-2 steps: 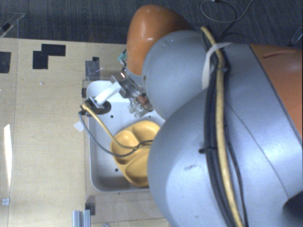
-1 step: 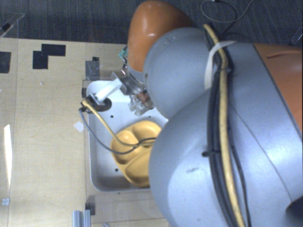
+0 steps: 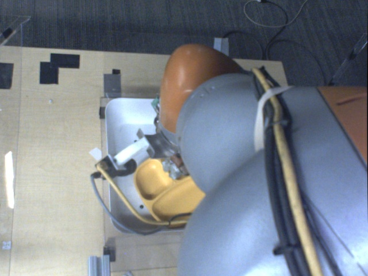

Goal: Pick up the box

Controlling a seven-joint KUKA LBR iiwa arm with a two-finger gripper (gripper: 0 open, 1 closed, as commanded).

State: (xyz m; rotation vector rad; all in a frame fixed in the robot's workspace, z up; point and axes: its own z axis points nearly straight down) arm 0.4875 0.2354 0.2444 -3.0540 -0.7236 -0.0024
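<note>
Nothing looks lifted yet: the arm point(image 3: 241, 154) covers the white bin point(image 3: 118, 117), and I cannot tell the gripper's state.

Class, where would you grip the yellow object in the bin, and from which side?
On the yellow object, probably the rounded left rim, from above: that end lies bare in the white bin, while the arm covers its right part.

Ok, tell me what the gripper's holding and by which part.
Cannot be told: the arm hides the gripper, low in the white bin by a yellow object.
</note>
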